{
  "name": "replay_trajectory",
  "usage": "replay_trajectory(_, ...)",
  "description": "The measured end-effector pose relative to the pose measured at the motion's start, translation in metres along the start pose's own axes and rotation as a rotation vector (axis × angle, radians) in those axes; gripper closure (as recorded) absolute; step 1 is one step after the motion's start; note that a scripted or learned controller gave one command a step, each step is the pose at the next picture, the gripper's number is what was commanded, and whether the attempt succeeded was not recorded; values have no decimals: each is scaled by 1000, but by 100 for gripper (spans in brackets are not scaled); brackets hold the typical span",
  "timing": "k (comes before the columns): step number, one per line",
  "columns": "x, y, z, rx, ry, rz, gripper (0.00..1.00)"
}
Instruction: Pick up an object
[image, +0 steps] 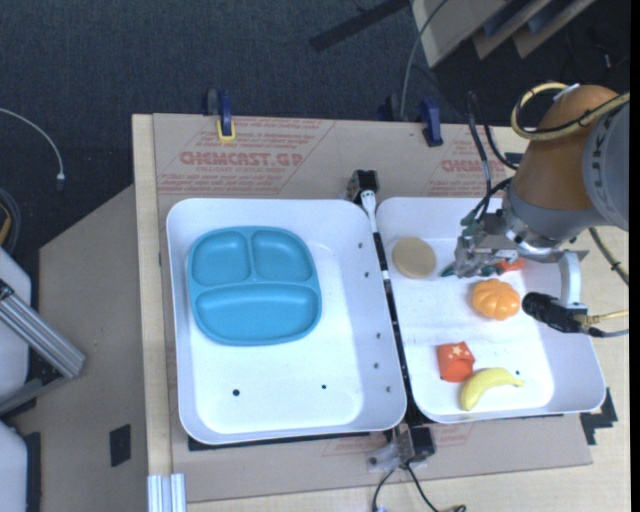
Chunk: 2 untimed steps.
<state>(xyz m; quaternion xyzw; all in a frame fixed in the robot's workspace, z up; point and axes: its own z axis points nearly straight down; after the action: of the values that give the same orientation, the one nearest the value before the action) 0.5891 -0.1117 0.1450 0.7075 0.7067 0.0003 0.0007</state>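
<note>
My gripper (478, 256) is low in the back part of the right bin (560, 395), coming down from the orange-banded wrist at the right. Just beneath and beside it lies a small thing with green and orange-red parts (503, 266), partly hidden by the gripper. An orange fruit (496, 299) sits directly in front of the gripper, very close to it. To its left lies a tan round disc (414, 257). Nearer the front are a red block (455, 361) and a yellow banana (487, 387).
The left bin (280, 405) holds a blue divided plate (255, 285). A black ridge (385, 300) runs between the two bins. A black cable part (550, 310) hangs off the arm over the right bin's right side.
</note>
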Motion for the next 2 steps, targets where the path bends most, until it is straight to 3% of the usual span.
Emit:
replay_trajectory(1,-6,8,-61,-7,-2,-2,100)
replay_trajectory(2,-6,8,-67,-3,-1,-2,100)
